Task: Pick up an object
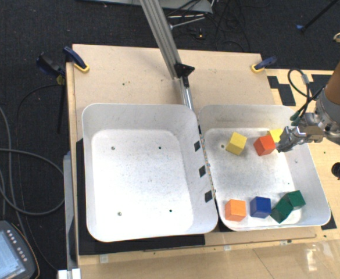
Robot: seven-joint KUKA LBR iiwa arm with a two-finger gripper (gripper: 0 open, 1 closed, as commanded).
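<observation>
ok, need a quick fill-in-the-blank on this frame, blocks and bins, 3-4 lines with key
1. All the blocks lie in the ____ bin as the camera sees it.
2. The end effector is next to the ____ block near the bin's far edge.
3. In the near row, the blue block sits between the orange block and the ____ blocks.
4. The block left of the red one is ____.

Missing words: right; red; green; yellow

Two white bins sit on the bench: the left bin and the right bin. In the right bin lie one red block, one orange block, one blue block, two green blocks touching, and one yellow block, with possibly a second yellow piece behind the red block.
</observation>
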